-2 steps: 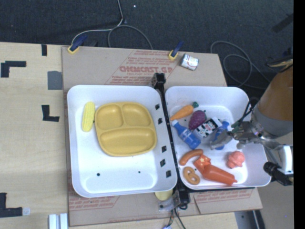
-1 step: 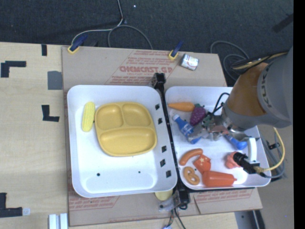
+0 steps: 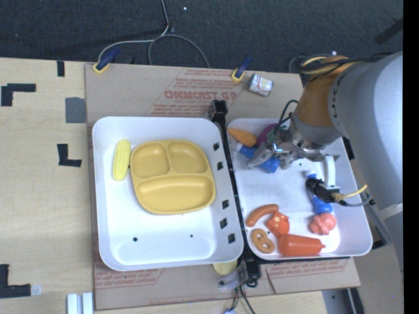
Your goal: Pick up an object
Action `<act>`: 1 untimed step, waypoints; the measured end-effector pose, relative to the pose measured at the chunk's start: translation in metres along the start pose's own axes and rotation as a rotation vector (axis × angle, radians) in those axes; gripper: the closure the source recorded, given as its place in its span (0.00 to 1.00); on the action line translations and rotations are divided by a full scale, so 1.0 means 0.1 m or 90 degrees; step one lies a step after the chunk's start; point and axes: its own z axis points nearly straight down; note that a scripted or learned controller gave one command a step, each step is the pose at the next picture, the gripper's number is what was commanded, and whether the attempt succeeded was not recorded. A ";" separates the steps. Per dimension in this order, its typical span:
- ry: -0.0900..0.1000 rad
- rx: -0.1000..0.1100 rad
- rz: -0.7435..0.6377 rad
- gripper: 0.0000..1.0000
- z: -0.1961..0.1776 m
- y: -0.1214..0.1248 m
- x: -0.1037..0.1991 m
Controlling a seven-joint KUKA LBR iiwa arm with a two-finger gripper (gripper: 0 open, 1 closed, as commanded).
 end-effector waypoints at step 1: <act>0.003 0.030 0.008 0.00 0.02 0.32 0.01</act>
